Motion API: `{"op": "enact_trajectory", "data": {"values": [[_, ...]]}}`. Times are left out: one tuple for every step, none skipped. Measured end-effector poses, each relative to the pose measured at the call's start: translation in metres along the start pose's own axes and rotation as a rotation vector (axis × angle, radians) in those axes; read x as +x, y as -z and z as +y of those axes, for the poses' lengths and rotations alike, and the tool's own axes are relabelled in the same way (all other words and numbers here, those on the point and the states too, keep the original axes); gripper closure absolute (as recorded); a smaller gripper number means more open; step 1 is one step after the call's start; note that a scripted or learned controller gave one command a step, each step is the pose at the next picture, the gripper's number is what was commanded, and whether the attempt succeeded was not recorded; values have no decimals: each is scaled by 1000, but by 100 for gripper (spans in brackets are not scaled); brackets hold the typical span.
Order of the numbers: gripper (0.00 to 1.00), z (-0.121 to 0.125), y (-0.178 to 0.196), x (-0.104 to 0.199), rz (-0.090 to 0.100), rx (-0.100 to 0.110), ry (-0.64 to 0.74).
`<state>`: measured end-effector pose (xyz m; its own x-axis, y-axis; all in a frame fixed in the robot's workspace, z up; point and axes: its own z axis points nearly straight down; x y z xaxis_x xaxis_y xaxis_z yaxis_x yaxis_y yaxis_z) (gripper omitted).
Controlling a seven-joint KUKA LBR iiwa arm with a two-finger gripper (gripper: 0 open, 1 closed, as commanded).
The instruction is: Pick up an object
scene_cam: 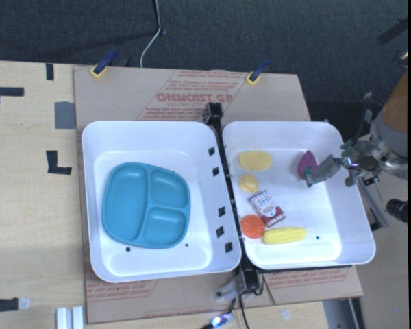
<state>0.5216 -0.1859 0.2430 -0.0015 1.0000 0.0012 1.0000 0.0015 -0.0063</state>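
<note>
The right bin (334,247) holds several small objects. A purple eggplant-like toy (306,162) lies near its far right side. A yellow oval piece (254,160) and a smaller yellow piece (248,182) sit at the far left. A red and white packet (266,208), an orange ball (253,226) and a yellow corn cob (283,236) lie toward the front. My gripper (327,170) hangs over the bin's right side, just right of the purple toy, with nothing seen in its hold.
The left bin (94,137) carries a blue divided plate (146,204). A black hinge strip (222,184) runs between the bins. The arm's body (392,132) stands past the right bin's rim. Both bins rest on a cardboard sheet (192,94).
</note>
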Motion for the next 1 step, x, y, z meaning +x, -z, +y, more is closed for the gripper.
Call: {"op": "enact_trajectory", "data": {"values": [[0, 8, -51, 3, 1, 4, 0]]}}
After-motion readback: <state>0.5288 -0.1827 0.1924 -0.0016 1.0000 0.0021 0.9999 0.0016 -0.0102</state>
